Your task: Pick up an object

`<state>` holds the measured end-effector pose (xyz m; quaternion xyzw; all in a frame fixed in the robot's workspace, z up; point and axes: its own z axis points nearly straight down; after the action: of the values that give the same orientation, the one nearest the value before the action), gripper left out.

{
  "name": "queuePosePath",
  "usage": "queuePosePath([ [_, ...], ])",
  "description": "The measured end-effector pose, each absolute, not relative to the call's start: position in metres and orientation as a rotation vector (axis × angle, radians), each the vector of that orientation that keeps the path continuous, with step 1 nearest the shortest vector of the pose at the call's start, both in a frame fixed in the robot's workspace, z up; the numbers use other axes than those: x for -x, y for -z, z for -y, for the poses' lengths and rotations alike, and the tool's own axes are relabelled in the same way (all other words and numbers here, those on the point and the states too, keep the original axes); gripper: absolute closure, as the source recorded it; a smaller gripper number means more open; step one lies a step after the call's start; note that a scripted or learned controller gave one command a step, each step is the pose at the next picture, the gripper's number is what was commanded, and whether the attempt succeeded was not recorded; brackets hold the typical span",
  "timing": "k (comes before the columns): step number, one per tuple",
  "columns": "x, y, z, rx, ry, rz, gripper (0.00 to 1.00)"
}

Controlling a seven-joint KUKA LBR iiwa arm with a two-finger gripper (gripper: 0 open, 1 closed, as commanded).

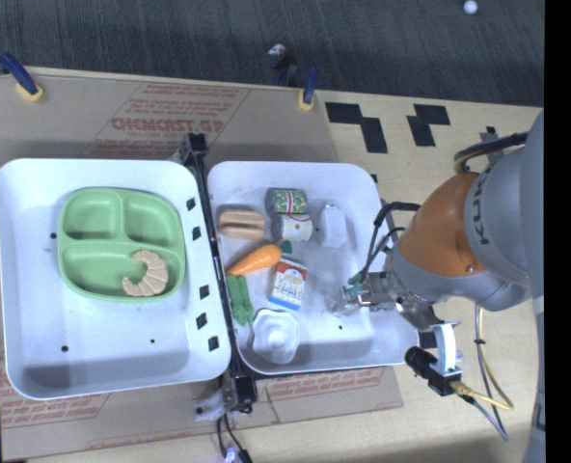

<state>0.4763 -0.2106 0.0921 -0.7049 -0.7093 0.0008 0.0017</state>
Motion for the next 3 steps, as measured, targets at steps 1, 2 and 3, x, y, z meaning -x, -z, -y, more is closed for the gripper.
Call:
queuePosePath([
  [1,-0.478,-0.247,0.212,2.219,0.002,2.233,1.00],
  [2,-0.477,-0.216,0.191,2.213,-0.001,2.229,1.00],
  [3,-0.477,-0.216,0.175,2.211,-0.002,2.229,1.00],
])
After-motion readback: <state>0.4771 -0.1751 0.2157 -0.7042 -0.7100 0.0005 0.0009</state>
